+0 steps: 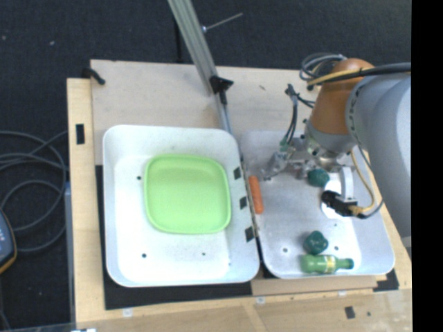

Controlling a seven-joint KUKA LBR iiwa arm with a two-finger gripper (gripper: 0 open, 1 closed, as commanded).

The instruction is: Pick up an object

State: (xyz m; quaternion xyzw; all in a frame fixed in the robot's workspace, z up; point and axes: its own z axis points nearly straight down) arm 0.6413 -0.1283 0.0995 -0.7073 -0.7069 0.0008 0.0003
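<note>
Left bin (118, 185): held a square green plate (187, 194), white margin on every side.
Carrot (256, 194): slim, orange; lay along right bin's (367, 247) left wall, long axis running near to far.
Pincer (299, 163): hovered over right bin's far half; finger spread could not be judged.
Teal lump (315, 241): near front wall.
Green bottle (325, 263): on its side, cap rightward.

We count two white bins (124, 185), one green plate (187, 194), one orange carrot (256, 194), one green bottle (325, 263), and two dark green lumps (315, 241).
</note>
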